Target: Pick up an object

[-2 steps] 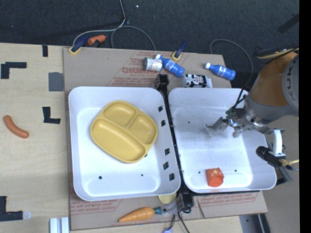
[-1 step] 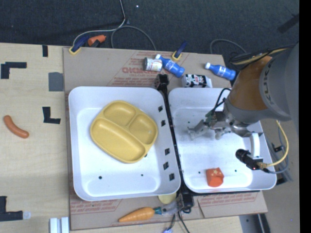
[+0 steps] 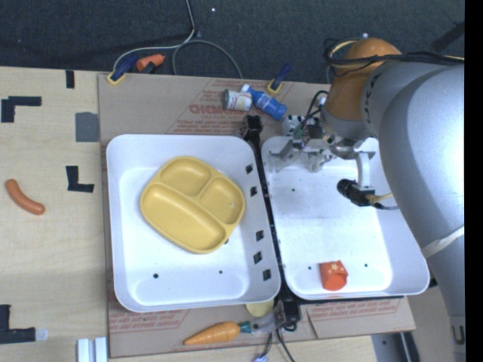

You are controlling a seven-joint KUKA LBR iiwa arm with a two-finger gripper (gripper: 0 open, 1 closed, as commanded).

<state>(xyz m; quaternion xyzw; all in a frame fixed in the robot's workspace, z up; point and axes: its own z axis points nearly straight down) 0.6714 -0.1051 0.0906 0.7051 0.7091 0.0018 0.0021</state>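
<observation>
Orange block (image 3: 333,274) sits at near edge of right bin (image 3: 377,236), well apart from gripper (image 3: 302,151) at far edge. Can't tell gripper's state. Step: approach. Next: arm must travel nearer, over block, descend.

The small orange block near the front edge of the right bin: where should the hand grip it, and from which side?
Grip the small orange block across its left and right faces, coming straight down from above. It sits low and alone on the white right bin's floor, but close to the front wall, so a top approach likely keeps the fingers from catching that rim.
</observation>
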